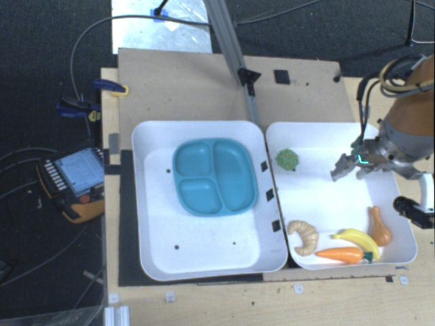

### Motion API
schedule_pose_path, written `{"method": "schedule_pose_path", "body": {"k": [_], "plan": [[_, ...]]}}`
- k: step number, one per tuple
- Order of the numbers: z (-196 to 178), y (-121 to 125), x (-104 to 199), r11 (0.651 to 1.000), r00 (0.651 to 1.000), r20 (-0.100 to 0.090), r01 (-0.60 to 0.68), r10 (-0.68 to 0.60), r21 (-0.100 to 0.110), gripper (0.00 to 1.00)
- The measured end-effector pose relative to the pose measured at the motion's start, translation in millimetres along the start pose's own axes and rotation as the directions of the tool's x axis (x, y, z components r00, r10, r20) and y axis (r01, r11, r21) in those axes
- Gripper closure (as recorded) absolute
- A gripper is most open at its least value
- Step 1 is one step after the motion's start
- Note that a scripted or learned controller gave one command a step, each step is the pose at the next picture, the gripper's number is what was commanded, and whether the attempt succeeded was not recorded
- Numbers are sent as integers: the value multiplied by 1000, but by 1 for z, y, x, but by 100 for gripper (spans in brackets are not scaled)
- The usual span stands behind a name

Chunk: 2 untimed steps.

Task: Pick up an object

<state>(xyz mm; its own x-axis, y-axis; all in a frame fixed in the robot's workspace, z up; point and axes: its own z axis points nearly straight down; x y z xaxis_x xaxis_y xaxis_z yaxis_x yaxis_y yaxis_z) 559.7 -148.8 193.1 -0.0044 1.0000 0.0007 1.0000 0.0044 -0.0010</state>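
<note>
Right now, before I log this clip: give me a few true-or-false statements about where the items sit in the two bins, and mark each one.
1. The blue divided plate lies in the left bin. True.
2. The broccoli sits on the plate. False: it lies in the right bin, near its upper left corner.
3. The croissant, carrot and banana lie along the right bin's near edge. True.
4. The pincer hovers over the left bin. False: over the right bin.

Blue plate, green broccoli
</note>
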Motion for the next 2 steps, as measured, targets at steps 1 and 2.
{"method": "schedule_pose_path", "body": {"k": [1, 2], "plan": [[-1, 1, 0, 1000, 1000, 0, 0, 0, -2, 0], [62, 1, -1, 1000, 1000, 0, -3, 3, 2, 0]]}}
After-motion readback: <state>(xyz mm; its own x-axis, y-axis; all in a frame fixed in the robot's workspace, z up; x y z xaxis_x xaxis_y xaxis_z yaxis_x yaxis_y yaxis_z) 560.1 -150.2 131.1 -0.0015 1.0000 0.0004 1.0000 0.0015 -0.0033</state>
